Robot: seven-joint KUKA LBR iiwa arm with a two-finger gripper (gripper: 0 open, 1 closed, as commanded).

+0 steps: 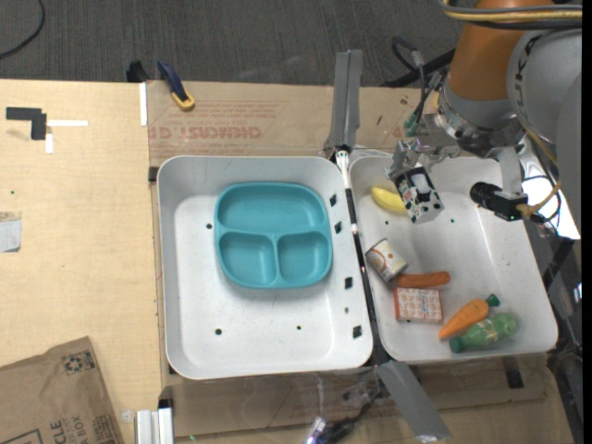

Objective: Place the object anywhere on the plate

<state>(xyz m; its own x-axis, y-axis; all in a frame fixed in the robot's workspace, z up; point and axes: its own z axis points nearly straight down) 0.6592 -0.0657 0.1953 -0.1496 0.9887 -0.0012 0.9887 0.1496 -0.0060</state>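
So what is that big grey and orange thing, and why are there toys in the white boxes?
That big thing is a robot arm, reaching in from the right. A camera above the bench looks down on it at a slant. At the arm's end is its gripper, the part that picks things up. It hangs over the right white bin, close to a toy banana. I cannot tell if it holds anything.

That bin also has a small can, a sausage, a little red box, a carrot and a green bottle.

The left bin holds a blue plate with three sections. The robot's job is to put a toy on that plate.
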